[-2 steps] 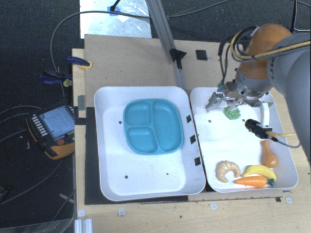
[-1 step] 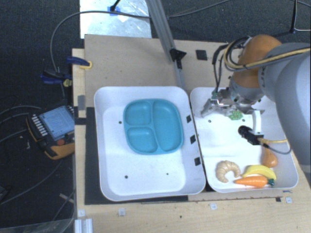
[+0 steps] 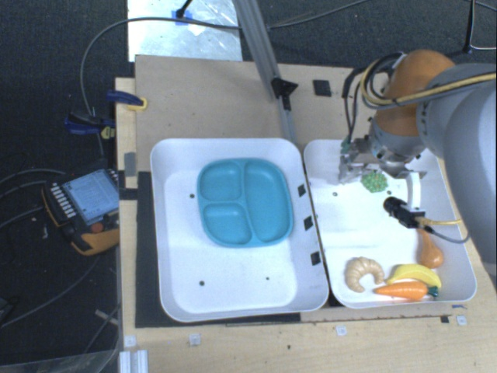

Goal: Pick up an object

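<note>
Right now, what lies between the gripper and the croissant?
In the camera view, bare white bin floor separates the gripper from the croissant; nothing sits on that stretch.

Green knobbly object (image 3: 375, 182) at right bin's upper area; croissant (image 3: 363, 271), banana (image 3: 415, 273), carrot (image 3: 402, 290) and tan pear-shaped item (image 3: 429, 249) grouped near its lower edge.

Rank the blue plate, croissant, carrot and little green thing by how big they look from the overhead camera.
1. Blue plate, by far.
2. Carrot and croissant: look alike, so I won't rank them.
3. Green thing, smallest.
</note>
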You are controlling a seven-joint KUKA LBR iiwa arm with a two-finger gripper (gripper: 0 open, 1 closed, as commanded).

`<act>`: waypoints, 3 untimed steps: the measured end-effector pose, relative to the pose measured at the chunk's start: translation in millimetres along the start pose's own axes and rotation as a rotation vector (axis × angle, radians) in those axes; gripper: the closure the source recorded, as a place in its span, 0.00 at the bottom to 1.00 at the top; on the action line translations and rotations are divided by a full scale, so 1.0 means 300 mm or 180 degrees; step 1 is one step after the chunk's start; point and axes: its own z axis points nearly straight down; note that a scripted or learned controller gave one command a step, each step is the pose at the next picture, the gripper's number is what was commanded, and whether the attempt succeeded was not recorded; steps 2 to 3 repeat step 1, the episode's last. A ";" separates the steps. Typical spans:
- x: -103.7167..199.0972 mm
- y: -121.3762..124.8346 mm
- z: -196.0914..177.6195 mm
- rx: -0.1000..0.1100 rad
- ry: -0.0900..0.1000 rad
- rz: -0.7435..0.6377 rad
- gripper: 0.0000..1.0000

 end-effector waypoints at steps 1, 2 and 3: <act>-0.034 0.015 -0.177 0.0000 0.0003 0.0001 1.00; -0.034 0.015 -0.177 0.0000 0.0003 0.0001 1.00; -0.034 0.015 -0.177 0.0000 0.0003 0.0001 1.00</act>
